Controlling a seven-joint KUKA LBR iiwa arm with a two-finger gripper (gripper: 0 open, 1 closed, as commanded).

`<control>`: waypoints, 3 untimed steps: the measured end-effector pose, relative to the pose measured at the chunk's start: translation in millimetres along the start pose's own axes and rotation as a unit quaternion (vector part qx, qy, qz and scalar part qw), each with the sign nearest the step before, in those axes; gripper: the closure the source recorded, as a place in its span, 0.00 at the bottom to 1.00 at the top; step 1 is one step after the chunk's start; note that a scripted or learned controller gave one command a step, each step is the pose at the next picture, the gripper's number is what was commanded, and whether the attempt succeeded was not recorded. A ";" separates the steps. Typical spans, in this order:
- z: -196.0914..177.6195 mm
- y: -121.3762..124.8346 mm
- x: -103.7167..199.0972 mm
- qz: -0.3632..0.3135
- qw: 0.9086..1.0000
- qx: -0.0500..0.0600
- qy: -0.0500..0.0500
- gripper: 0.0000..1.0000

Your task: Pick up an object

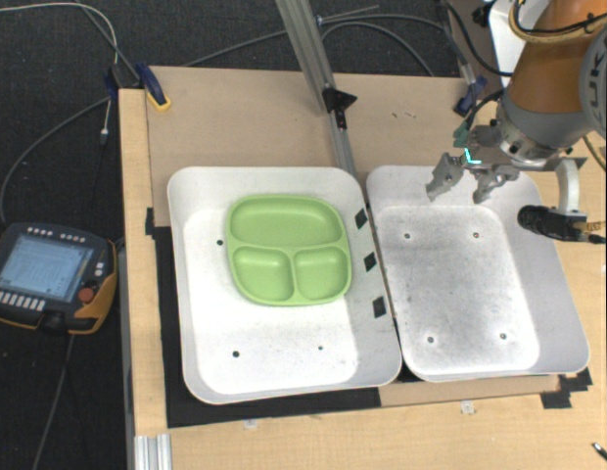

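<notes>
A light green divided plate (288, 250) with three compartments lies in the left white bin (215, 360), toward its upper middle. My gripper (464, 185) hangs over the far edge of the right white bin (538, 351), well to the right of the plate. Its two grey fingers are spread apart with nothing between them.
A slanted metal pole (308, 52) rises from the bench behind the gap between the bins. Black clips (370, 259) sit along the seam between the two bins. A teach pendant (49, 277) lies on the floor at left, with cables around the bench.
</notes>
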State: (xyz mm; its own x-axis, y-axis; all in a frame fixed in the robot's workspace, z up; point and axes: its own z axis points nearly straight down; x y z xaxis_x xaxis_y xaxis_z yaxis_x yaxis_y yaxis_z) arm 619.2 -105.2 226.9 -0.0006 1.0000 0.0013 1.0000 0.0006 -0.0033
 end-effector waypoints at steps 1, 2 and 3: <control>-1.4 0.7 0.0 0.000 1.000 -0.001 0.000 0.00; 41.6 -3.9 -0.5 0.000 1.000 0.001 0.000 0.00; 83.7 -2.2 -0.3 0.000 1.000 0.001 0.000 0.00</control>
State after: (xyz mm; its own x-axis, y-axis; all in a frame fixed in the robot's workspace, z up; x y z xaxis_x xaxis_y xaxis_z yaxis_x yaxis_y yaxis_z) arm 616.7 -105.4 143.2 -0.0003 1.0000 0.0012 1.0000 0.0003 -0.0051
